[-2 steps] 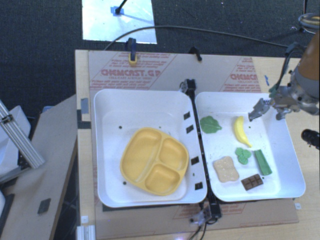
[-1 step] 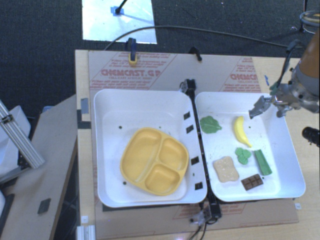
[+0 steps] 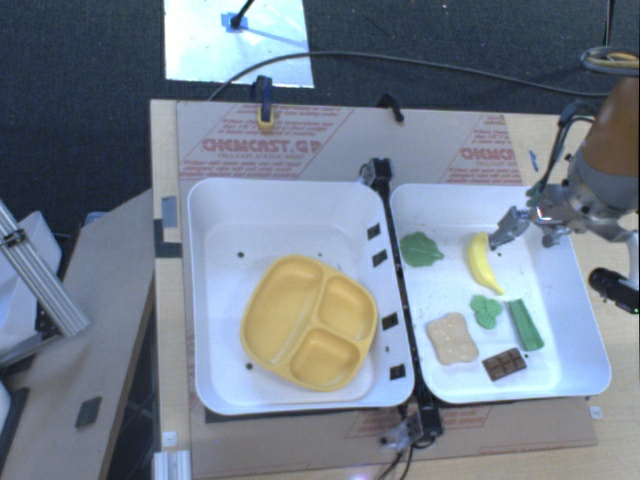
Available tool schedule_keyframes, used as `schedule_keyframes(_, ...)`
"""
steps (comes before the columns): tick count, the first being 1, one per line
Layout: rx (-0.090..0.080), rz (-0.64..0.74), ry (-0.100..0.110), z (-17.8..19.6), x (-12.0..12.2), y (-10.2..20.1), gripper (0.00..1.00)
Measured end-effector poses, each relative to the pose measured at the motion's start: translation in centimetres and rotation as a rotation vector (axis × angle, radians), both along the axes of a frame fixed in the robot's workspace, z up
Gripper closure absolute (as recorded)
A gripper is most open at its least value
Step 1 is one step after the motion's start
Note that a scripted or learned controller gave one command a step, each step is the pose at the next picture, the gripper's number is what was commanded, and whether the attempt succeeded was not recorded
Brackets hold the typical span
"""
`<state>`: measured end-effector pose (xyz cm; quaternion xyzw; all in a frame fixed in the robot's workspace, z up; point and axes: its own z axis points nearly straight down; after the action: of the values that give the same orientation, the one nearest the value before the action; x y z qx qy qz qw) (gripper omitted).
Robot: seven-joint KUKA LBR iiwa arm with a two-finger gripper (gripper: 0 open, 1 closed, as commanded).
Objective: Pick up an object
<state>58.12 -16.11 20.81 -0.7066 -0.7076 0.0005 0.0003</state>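
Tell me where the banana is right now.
The banana lies in the right bin, in its upper half, between the green leaf on its left and the end effector close on its upper right.

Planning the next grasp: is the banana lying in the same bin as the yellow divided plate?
No, the banana lies in the right bin among the other food pieces, while the yellow divided plate sits in the left bin.

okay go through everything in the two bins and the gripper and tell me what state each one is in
Yellow plastic divided tray: flat in the left white bin.
Yellow toy banana: lying loose in the right white bin.
Green leaf-shaped piece: lying flat.
Tan toast slice: flat.
Brown chocolate bar: flat.
Two-finger gripper: above the banana, holding nothing.
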Motion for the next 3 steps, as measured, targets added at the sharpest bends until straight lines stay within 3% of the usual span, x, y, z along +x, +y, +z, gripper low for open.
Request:
schedule_keyframes(2,0.001,0.000,0.001,-9.0,0.0,-0.2,0.00)
schedule_keyframes(3,0.000,0.000,-0.004,-7.7,0.2,-0.2,1.00)
